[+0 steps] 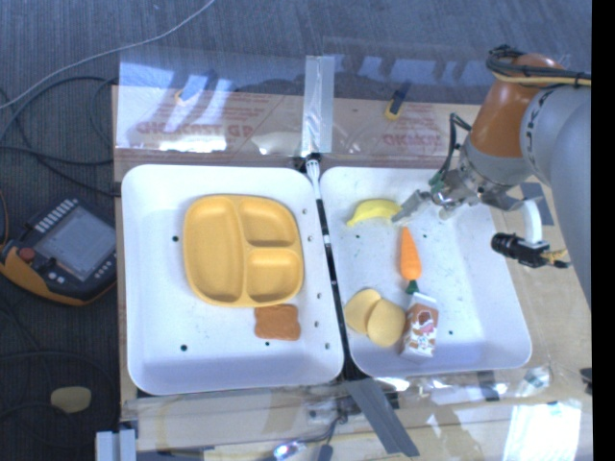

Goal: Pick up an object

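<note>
The right bin [490,305] holds a yellow banana [373,211] at its far left. An orange carrot [409,254] lies in the middle. Two pale yellow round pieces [375,318] and a small carton [421,327] sit near the front. My gripper [428,206] hangs over the far part of this bin, just right of the banana and above the carrot's tip. It is open, one finger [409,206] reaching toward the banana's end, and nothing is between the fingers.
In the left bin [154,286] lie a yellow divided plate [243,250] and a brown toast slice [278,323] in front of it. A ridge [327,257] separates the bins. The arm's orange band [500,113] stands over the right bin's far right corner.
</note>
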Robot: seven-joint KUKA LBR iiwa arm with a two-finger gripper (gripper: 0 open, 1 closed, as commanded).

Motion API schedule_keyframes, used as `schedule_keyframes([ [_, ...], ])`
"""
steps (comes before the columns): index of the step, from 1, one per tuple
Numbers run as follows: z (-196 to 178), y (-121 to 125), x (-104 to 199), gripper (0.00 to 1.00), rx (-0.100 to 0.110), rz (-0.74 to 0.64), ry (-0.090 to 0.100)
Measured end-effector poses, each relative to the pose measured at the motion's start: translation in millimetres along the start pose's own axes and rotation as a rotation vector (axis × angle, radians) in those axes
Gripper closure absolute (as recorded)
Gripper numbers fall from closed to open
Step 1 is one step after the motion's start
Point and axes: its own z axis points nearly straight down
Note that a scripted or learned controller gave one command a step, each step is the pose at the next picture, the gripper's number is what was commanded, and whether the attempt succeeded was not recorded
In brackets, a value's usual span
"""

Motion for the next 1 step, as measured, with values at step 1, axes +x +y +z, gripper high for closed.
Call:
schedule_keyframes([
  [1, 19.8, 11.9, -13.7, 0.00, 0.029, 0.199, 0.012],
])
